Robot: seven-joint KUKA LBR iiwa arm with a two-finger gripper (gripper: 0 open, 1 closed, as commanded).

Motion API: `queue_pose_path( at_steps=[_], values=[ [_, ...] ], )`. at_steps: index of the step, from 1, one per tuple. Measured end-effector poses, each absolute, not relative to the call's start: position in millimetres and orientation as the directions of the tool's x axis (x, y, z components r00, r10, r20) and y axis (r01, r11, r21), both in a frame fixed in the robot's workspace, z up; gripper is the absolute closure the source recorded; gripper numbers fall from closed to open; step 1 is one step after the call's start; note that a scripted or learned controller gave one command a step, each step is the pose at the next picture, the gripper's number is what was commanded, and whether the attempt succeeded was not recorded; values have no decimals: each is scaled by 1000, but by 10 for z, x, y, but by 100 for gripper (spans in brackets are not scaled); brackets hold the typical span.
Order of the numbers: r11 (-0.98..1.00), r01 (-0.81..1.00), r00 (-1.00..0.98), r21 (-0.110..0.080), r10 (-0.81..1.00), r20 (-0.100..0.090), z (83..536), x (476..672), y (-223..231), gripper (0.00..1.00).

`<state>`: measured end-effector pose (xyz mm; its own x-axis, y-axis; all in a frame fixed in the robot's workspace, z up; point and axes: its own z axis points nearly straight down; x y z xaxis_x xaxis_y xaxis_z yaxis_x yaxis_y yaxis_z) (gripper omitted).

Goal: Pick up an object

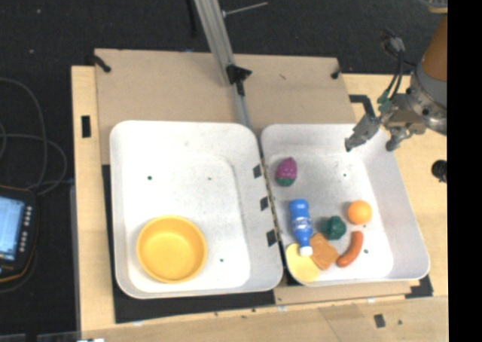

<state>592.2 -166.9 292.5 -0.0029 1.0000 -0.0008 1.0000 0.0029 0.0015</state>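
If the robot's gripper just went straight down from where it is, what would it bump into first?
Probably just the bare white floor of the right bin, near its top right corner. The gripper hangs above that spot, well away from the purple toy and the orange ball. Depth is hard to judge from this slanted view.

A: Two white bins on a pale tan bench point(90, 205), left bin point(181, 160) speckled with small dark dots, right bin point(376, 197) likewise.

B: And a bright yellow bowl point(172, 248) in the left one, a deeper orange-yellow inside.

A: Right side is busier: a purple fruit point(285, 172) with a green top, a blue bottle point(300, 221) with a white cap and a pale label.

B: Dark green lump point(332, 227), an orange ball point(359, 212), a red-orange sausage point(350, 249).

A: Plus a tan-orange block point(324, 251) and a pale yellow piece point(300, 266) at the bin's edge.

B: Grey gripper point(374, 139) above, orange on the arm point(433, 54), black floor point(45, 16) all round.
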Motion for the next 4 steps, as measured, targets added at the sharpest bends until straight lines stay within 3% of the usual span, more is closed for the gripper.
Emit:
queue_pose_path(
  at_steps=[1, 4],
  values=[
    [3, 1000, -3, 2, 1000, -1, 2925, 5922, -1669, 0],
    [-1, 1000, 1, -5, 1000, -1, 1118, 5737, -1710, 0]
  ],
)
